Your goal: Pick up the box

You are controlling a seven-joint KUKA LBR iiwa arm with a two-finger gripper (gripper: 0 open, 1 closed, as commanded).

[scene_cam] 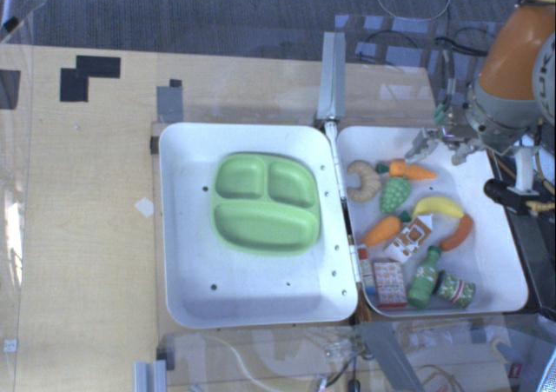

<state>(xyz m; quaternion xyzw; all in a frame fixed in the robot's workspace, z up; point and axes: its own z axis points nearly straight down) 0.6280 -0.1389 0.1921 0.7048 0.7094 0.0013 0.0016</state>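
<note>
Two white bins sit side by side; in the right bin (518, 282), nearest the camera at about six o'clock, lies the box (388, 282), a flat pink-and-white carton against the near-left wall, its print too small to read. Just beside it at three o'clock a green bottle (425, 276) lies tilted, touching a small can (456, 290). Farther in, a white carton (410, 239) rests between an orange carrot (381, 230) and a reddish sausage (457, 231), with a banana (438, 206), green grapes (395, 193), a pretzel-like ring (365, 179) and a second carrot (412, 171) beyond. The left bin (187, 234) holds a green divided plate (264, 202). At the far rim, around one o'clock, the gripper (441, 148) hangs with its fingers spread, pinching nothing; the arm (518, 60) is cut off by the frame's right edge.
</note>
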